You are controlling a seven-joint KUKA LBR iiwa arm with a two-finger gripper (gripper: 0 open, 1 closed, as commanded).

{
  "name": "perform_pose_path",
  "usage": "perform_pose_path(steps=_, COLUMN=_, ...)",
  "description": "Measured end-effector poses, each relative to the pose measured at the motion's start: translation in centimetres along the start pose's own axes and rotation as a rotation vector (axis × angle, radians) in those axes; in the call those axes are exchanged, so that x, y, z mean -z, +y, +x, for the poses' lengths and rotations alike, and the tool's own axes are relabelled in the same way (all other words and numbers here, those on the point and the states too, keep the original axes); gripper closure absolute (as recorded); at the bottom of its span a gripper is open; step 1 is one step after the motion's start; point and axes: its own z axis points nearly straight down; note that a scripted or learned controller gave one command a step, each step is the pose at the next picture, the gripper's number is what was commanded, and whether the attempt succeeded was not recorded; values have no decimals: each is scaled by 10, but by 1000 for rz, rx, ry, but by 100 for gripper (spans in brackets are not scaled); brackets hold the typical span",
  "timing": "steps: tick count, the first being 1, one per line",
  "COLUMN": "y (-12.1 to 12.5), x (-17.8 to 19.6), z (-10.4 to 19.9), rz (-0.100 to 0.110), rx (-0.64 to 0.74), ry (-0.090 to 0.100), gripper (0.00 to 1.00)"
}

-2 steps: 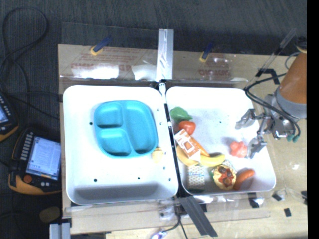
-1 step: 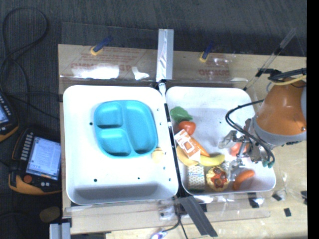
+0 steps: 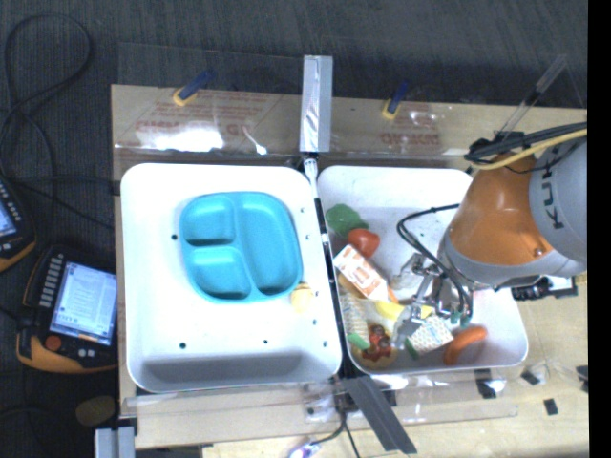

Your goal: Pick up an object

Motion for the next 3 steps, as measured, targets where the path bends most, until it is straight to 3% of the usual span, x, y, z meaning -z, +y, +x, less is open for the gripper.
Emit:
perform_pose_path(steps=1, y=1, x=5, z=0, rz=2, rx=2, ry=7, gripper=100)
perform_pose_path(steps=2, y=55, x=75, z=34, rz=2, rx=-426, ry=16, gripper=100)
perform_pose_path(steps=3, y=76, x=75, z=19, rz=2, rx=-280, ry=15, gripper=100)
